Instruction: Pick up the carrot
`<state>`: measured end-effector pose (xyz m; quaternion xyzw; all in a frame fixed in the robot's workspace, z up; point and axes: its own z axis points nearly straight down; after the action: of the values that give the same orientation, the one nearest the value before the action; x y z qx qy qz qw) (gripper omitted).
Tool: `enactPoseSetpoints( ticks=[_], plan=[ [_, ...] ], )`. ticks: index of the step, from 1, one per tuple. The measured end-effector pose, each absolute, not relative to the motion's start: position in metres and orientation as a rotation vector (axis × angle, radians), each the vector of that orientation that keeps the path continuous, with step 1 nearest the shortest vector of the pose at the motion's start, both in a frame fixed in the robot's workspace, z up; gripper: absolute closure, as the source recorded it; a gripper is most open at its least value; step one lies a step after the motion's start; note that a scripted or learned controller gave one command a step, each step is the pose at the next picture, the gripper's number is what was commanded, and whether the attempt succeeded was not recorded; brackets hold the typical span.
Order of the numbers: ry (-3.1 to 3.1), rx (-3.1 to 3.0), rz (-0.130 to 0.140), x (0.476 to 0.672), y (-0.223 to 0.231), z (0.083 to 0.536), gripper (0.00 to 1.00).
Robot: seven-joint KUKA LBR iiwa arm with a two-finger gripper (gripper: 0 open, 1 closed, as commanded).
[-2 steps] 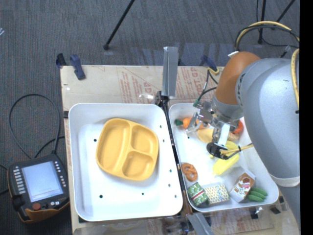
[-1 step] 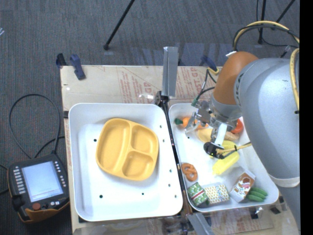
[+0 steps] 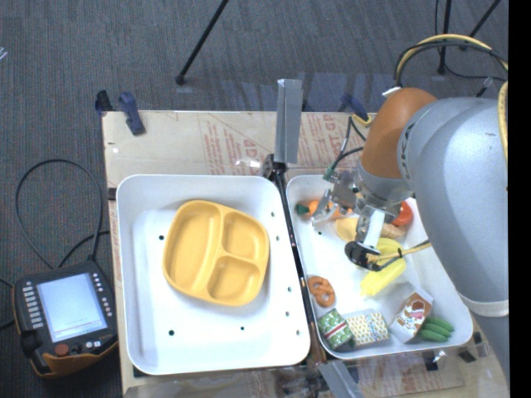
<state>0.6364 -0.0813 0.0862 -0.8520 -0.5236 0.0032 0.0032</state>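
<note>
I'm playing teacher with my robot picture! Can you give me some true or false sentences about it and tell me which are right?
1. The yellow plate lies in the left bin. True.
2. The carrot is on the yellow plate. False: it lies in the right bin, near that bin's top left corner.
3. The gripper is over the right bin, close to the carrot. True.
4. The pretzel is in the left bin. False: it is in the right bin, near the wall between the bins.
5. The corn is in the right bin. True.
6. The yellow plate has just one big section. False: it has three sections.
</note>
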Motion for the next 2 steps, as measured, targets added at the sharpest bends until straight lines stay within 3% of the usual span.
enactPoseSetpoints(
  ticks=[1, 2],
  plan=[
    [-0.987, -2.975, 0.020, 0.641, -0.087, 0.084, 0.00],
    [-0.776, -3.039, 0.011, 0.543, -0.086, 0.086, 0.00]
  ],
)
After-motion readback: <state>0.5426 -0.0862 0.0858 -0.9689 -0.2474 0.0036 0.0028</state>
